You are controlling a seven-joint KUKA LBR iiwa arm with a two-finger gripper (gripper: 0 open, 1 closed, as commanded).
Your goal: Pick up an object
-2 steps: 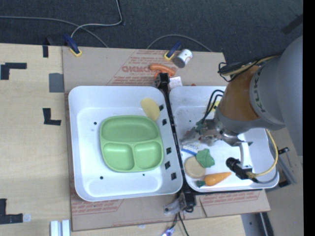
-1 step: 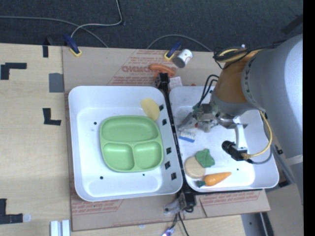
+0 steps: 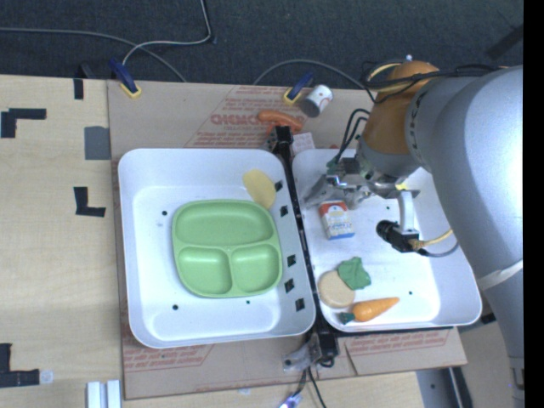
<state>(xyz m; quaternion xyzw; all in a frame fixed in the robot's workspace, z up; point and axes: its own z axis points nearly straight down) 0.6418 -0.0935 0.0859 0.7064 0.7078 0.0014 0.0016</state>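
left bin point(image 3: 140, 228): sits to the left of the divider point(image 3: 293, 228), which I'm using as my reference for everything here.
green tray point(image 3: 227, 249): three-compartment plate lying flat in the middle of that bin, a bit left of the divider. Nothing on it.
yellow thing point(image 3: 260, 187): pale yellow lump just left of the divider, touching the tray's upper right corner. Could be a lemon or a potato, honestly can't tell.
right bin point(image 3: 442, 300): right of the divider, and this is where the action is.
round tan piece point(image 3: 335, 290): just right of the divider near the front edge, looks like a cookie or a bread slice.
green lump point(image 3: 354, 273): touching the tan piece, on its upper right.
carrot point(image 3: 374, 309): lying along the front wall, just right of the tan piece.
small carton point(image 3: 337, 220): white box with red and blue print, just right of the divider, midway up the bin. My guess is this is the pick target.
gripper point(image 3: 340, 187): hanging right above the carton's far end. Whether the hand is open or closed, can't tell from this angle, and I don't see anything in it.
how I'd do it: center over the carton, line the jaws across its narrow sides, go straight down. It's close to the divider wall, so watch clearance on that side.
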